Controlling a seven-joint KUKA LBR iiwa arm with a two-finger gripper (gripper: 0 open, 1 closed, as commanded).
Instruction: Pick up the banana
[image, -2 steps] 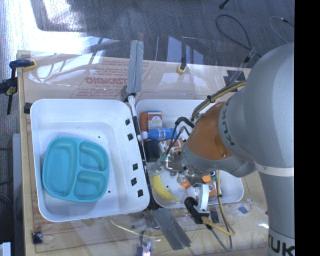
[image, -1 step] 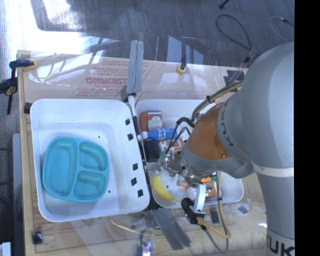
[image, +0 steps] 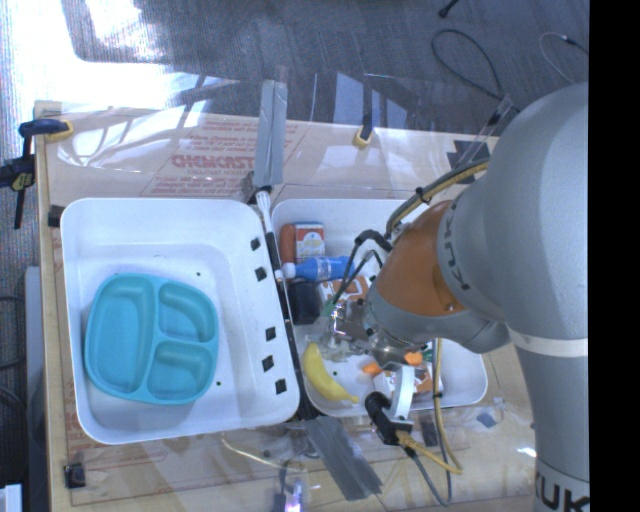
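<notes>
- Gripper: I see it low in the right bin, under the orange wrist band; I cannot tell its state from this view.
- Banana: lies in the right bin's front-left corner, just left of the gripper, not held.
- Behind it: a blue bottle and an orange-red carton.
- Left bin: holds 1 teal tray with 3 compartments.

Bulky grey arm with an orange band, trailing black and yellow cables.
</notes>
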